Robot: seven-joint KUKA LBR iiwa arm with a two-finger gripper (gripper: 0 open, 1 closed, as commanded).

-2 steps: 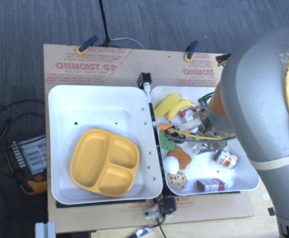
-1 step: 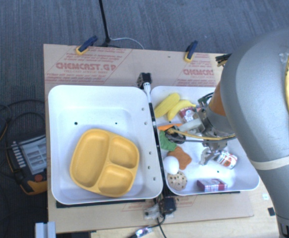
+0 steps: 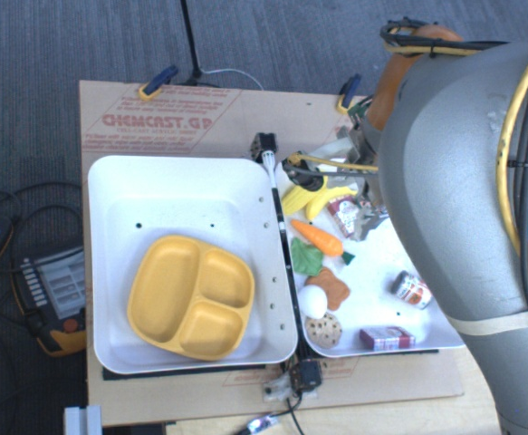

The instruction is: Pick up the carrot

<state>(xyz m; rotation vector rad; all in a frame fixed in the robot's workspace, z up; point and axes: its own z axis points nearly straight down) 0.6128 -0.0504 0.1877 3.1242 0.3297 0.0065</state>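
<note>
The orange carrot [image 3: 318, 236] lies slantwise in the right bin [image 3: 431, 333], near that bin's left wall, with its green tip pointing to the lower right. My gripper [image 3: 364, 198] hangs over the bin's far part, up and to the right of the carrot and a short way from it, beside a red-and-white packet [image 3: 346, 216]. The bulky grey arm [image 3: 454, 179] hides much of the gripper and the bin's right side. Nothing shows between the fingers.
Around the carrot lie a yellow banana [image 3: 311, 199], a green leafy toy [image 3: 305, 259], a brown piece [image 3: 335, 287], a white egg [image 3: 313, 302], a cookie [image 3: 325, 332], a small can [image 3: 411, 289] and a red box [image 3: 387, 338]. The left bin [image 3: 119, 188] holds a yellow divided plate [image 3: 191, 294].
</note>
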